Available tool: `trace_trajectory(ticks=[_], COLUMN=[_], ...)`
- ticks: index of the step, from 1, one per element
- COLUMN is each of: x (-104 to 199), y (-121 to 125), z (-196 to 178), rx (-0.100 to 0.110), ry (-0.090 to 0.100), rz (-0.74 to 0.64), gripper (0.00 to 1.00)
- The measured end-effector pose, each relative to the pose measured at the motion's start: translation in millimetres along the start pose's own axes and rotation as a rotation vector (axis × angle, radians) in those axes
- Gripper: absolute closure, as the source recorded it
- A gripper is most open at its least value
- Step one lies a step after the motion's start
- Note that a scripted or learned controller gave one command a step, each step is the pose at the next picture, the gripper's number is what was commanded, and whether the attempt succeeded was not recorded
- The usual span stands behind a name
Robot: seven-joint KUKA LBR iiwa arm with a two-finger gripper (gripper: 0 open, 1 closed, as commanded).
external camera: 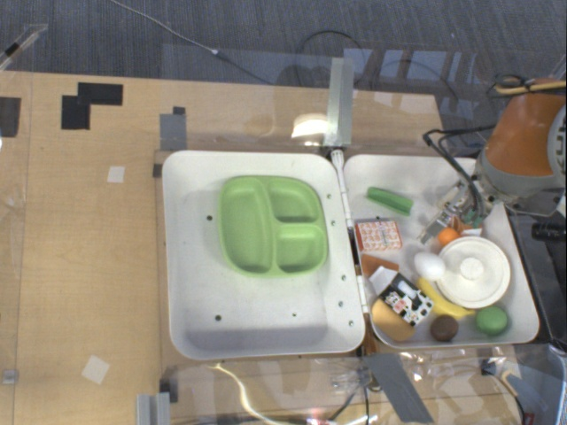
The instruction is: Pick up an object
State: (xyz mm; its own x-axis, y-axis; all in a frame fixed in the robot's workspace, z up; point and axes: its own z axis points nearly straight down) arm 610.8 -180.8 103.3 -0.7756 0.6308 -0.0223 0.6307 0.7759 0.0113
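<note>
Pale wooden bench [80, 264] (black tape patches [89, 103]), grey carpet [221, 7] beyond.

The arm [530, 140] has a rounded orange band above a grey wrist section. Black cables run along its left side and loop near the top. The gripper [450, 215] is small, of bare grey metal, with thin parts and some dark wiring around it.
</note>
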Motion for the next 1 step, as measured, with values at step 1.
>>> trace_trajectory(ticks=[1], x=[4.3], y=[16.3], z=[15.6], rx=[0.007], ry=[0.013], rz=[0.104], gripper=[0.00])
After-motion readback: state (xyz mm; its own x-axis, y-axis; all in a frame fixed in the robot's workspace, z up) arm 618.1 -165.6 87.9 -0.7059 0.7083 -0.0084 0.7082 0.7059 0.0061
